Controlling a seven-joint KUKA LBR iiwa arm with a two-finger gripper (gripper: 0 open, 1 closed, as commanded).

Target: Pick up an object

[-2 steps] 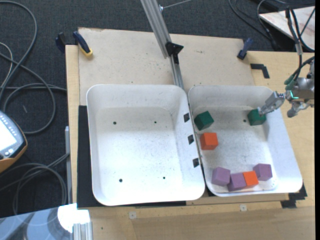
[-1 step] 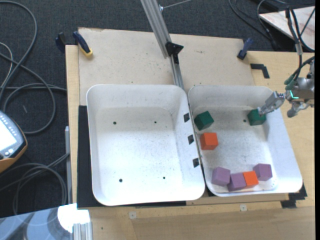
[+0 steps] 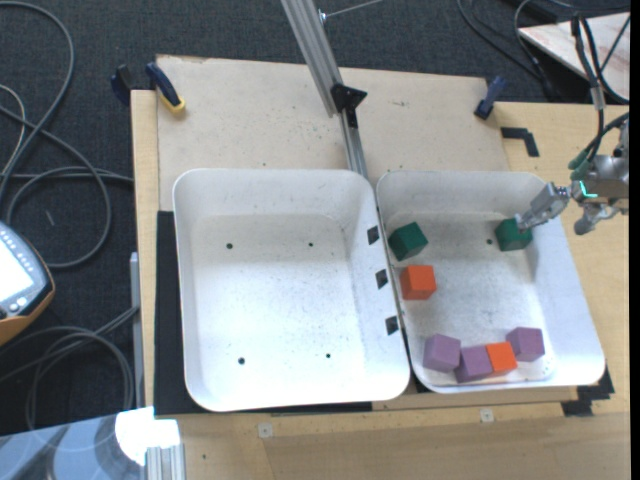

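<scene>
Gripper [image 3: 528, 220] at right bin's [image 3: 575, 298] far right wall, finger tips touching green block [image 3: 512, 235]; whether spread or pinching, cannot tell; risk: block jammed against wall, fingers clip rim, block slips free.

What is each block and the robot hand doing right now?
end effector: low over the right bin, at a green block
green block by the end effector: on the bin floor near the right wall
green block: resting, upper left
orange block: resting below it
purple blocks: clustered along the front wall
small orange block: among the purple ones
</scene>
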